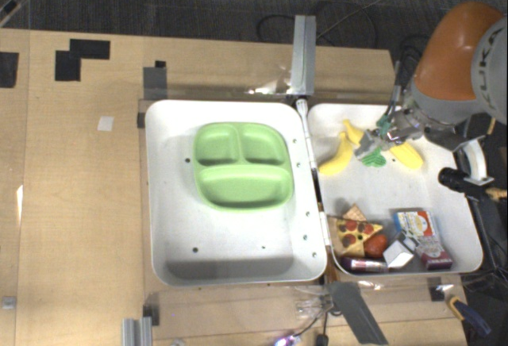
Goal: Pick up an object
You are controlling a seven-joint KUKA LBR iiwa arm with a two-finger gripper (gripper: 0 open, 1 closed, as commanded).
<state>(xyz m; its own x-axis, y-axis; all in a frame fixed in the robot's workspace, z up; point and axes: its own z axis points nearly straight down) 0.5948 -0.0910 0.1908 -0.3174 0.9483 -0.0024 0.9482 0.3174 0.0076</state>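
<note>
My gripper point(379, 138) hangs low over the far part of the right bin point(452, 213), and from this slanted view I cannot tell how it stands or whether it has anything. Right under and around it lie the nearest things: a small green item point(375, 159) just below my tip, a yellow banana point(340, 155) just to its left, curving toward the wall between the bins, and a second yellow piece point(407, 155) just to its right, partly tucked under my wrist. Whether I touch any of them is not clear. Nearer the camera, well apart from my tip, the rest of the clutter sits along the bin's near edge: a toy pizza slice point(354, 230), a red round piece point(375, 244) beside it, and a small printed carton point(416, 224) further right. Off to my left, past the dividing wall, the left bin point(171, 201) holds a green divided plate point(241, 163), lying flat near its middle.
</note>
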